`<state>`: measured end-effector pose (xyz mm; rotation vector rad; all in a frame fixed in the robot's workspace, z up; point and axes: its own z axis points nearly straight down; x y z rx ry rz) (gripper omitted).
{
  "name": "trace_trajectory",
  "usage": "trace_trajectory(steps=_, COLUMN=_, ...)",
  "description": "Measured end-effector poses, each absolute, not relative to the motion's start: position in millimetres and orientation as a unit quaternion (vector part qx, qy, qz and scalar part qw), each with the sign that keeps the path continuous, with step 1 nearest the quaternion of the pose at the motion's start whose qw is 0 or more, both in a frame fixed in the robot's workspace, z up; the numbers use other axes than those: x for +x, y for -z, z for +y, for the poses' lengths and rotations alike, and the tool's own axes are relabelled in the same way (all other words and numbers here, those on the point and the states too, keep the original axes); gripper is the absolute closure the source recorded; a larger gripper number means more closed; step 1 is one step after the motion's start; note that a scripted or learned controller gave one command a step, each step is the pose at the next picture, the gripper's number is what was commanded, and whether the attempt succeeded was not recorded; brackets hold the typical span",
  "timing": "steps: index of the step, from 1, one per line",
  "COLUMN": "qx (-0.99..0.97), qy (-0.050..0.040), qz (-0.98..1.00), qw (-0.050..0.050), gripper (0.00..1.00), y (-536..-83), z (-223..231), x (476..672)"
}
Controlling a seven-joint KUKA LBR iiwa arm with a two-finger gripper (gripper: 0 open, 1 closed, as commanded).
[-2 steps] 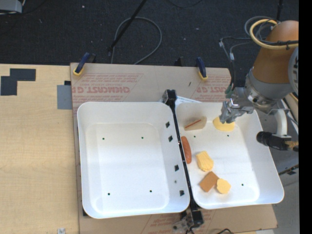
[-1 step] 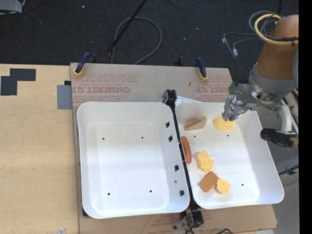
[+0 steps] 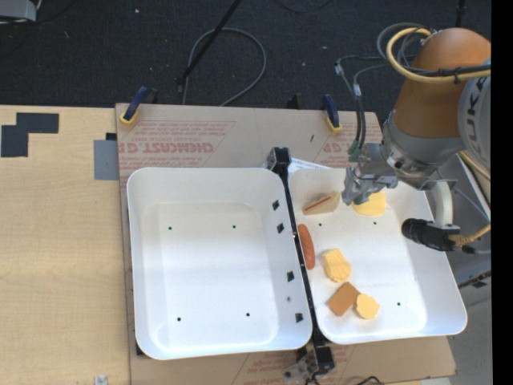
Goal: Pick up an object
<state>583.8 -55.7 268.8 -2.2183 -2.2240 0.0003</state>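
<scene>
Bins sit side by side on a cardboard sheet point(image 3: 200, 139) laid over the bench, the left bin point(image 3: 152, 215) beside the right bin point(image 3: 433, 295), which carries all the loose pieces. Taking the right bin as a clock face, the gripper point(image 3: 358, 192) hangs at about twelve o'clock, low over the floor of the bin, with the grey arm and its orange band point(image 3: 437, 79) rising away toward one o'clock. Whether the pincer is released or clenched I cannot tell; its tip is too dark and small, and nothing is plainly seen in its grasp. A yellow piece point(image 3: 371, 206) lies just beside the tip, toward four o'clock of it and partly under it. A tan wedge point(image 3: 321, 204) lies at about eleven o'clock in the bin, near the gripper on its nine o'clock side. A red sausage point(image 3: 307, 246) rests against the divider at nine o'clock. A yellow block point(image 3: 337, 265) sits near the centre, and at six o'clock a brown piece point(image 3: 344, 298) touches a small yellow round point(image 3: 367, 305). Two blue clamps point(image 3: 136, 104) pin the cardboard's far edge.
</scene>
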Motion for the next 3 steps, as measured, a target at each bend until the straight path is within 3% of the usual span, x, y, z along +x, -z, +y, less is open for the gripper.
trace_trajectory(steps=3, qx=-0.706, qy=-0.0002, qz=-0.708, qw=0.0, gripper=1.0, y=-255.5, z=75.7, x=532.6)
